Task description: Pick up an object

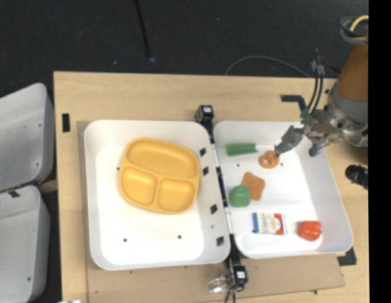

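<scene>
While the gripper (303, 142) hangs over the right bin (328, 188) with its two fingers spread and nothing between them, its left fingertip sits just beside a small orange ring-like piece (268, 160) near the bin's back. That piece looks light and stiff, perhaps slippery plastic, so pinching across its outer rim seems safest. A green stick (241, 149) lies just left of it.

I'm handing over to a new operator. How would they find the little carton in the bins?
Look in the right-hand bin, the one without the yellow divided plate. Along its near edge, the carton lies flat left of a red pepper-like toy. It is the one white, boxy, printed item among the rounded, plain-coloured pieces.
</scene>
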You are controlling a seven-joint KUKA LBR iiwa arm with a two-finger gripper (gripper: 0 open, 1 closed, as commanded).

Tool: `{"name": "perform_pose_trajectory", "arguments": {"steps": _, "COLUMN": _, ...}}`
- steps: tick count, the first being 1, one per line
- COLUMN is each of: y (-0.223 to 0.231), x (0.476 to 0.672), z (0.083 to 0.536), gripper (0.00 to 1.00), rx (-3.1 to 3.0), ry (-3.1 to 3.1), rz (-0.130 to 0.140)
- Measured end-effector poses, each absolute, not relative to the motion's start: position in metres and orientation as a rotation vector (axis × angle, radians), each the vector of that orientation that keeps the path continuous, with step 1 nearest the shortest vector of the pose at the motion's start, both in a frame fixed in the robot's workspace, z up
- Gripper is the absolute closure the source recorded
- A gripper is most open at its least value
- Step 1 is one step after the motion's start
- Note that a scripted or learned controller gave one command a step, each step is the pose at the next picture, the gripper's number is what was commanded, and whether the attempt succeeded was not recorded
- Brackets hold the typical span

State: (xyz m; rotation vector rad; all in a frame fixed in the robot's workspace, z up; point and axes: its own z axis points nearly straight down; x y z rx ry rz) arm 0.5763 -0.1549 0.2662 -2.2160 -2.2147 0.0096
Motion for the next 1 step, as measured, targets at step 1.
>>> {"name": "perform_pose_trajectory", "arguments": {"steps": 1, "y": -0.1547, "x": 0.5784, "z": 0.2722, "gripper": 0.00, "rx": -2.220, "ry": -2.224, "rz": 0.000}}
